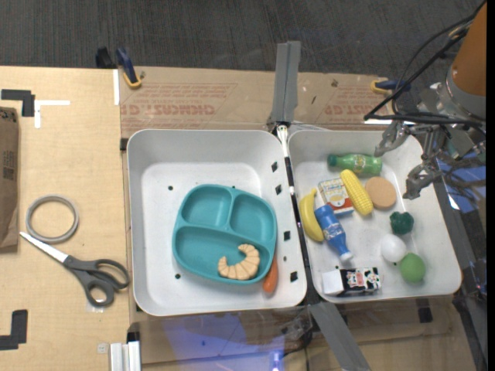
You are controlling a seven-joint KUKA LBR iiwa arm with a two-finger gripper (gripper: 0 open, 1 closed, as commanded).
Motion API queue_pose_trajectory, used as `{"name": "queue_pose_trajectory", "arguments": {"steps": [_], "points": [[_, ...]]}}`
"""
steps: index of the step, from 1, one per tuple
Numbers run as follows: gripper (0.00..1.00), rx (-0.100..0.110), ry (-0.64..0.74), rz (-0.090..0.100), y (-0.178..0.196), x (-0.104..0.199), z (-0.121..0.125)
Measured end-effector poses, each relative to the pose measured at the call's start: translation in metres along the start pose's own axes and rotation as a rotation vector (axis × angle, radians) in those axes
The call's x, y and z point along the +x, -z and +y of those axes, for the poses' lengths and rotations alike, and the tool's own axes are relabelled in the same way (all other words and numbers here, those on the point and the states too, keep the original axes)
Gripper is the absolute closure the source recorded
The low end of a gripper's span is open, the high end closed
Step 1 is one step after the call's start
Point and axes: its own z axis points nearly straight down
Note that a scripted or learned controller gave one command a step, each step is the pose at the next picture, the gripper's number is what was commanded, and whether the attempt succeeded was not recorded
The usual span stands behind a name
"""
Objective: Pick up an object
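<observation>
Over the far right corner of the right bin (456, 280) hangs my gripper (406, 161), reaching in from the right edge; my two fingers (389, 139) are spread apart and nothing lies between them, so I hold nothing. Below and to the left of my fingers, inside the right bin, lies a green bottle (354, 162) on its side near the far wall. Just in front of it sit a corn cob (356, 192) and a small white carton (334, 193), side by side, with a round tan cookie (380, 193) touching the corn on its right. A banana (310, 216) curves along the bin's left wall, and a blue bottle (331, 230) lies slanted just beside it. Toward the right wall rest a dark green broccoli piece (401, 222), a white egg (393, 248) and a green ball (412, 267), close together in a slanting row. At the near edge lies a black and white box (353, 280). Beside this bin, the left bin (147, 284) carries a teal divided plate (203, 234) with a tan croissant (240, 263) in its near compartment, and an orange carrot (270, 278) lies against the plate's near right rim. On the bench to the left, well apart from both bins, lie scissors (81, 269) and a tape roll (52, 218).
</observation>
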Motion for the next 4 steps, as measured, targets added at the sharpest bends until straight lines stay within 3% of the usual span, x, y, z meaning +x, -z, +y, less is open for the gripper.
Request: {"name": "queue_pose_trajectory", "arguments": {"steps": [1, 2, 3, 4], "points": [[0.0, 0.005, -0.008, -0.009, -0.185, -0.019, -0.02], [0.0, 0.008, 0.09, -0.013, -0.184, -0.024, 0.036], [0.0, 0.001, -0.053, -0.003, -0.191, -0.051, -0.01], [1.0, 0.004, -0.051, -0.009, -0.18, -0.053, -0.01]]}}
